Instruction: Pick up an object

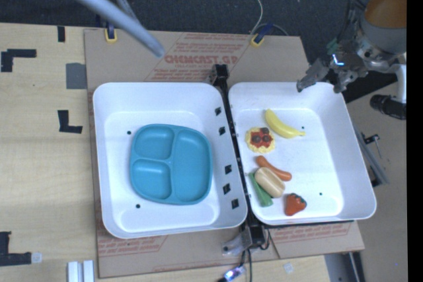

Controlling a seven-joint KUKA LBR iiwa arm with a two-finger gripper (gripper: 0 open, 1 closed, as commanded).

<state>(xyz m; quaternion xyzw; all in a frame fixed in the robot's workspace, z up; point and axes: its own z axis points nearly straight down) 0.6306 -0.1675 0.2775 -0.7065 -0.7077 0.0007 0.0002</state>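
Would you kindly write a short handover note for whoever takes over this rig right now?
Gripper: above the right white bin's far rim, holding nothing; finger state unclear.
Right bin: yellow toy banana, round toy pizza, orange sausage, hot dog bun beside a green vegetable, red strawberry.
Left white bin: blue divided plate.
Done: nothing picked.
Left: descend, grasp one object, lift.

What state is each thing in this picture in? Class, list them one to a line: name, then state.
Gripper: above the right bin's far rim, holding nothing.
Banana: lying flat in the right bin.
Mini pizza: flat, beside the banana.
Hot dog: lying on its side.
Strawberry: near the bin's front edge.
Blue plate: right way up in the left bin, nothing on it.
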